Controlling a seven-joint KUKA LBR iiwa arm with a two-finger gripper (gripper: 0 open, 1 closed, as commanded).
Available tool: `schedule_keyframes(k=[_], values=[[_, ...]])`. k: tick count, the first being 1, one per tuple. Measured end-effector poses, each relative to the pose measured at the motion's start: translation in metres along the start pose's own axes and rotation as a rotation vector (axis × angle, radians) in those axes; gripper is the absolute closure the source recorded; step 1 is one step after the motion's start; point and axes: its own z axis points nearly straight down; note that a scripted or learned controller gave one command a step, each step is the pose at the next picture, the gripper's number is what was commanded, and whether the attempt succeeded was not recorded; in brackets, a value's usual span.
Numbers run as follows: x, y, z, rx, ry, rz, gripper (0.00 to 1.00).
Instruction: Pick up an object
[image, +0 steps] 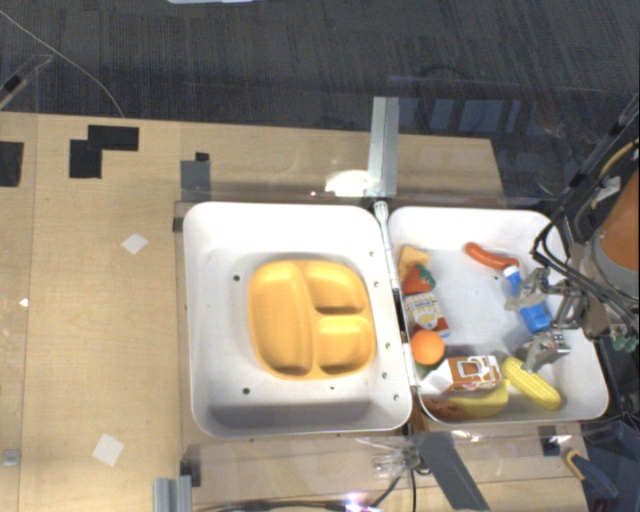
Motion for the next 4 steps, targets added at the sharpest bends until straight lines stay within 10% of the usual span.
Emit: schedule_keyframes(k=[1, 2, 3, 4], values=[[-0.066, -0.032, 0.130, 0.003, -0.012, 0.186, 0.00], [-0.041, -0.054, 0.131, 0.000, -0.006, 0.543, 0.00], [-0.162, -0.058, 0.134, 0.008, 0.027, 0.757, 0.00], [-0.063, -0.055, 0.132, 0.000, -0.002, 0.817, 0.00]])
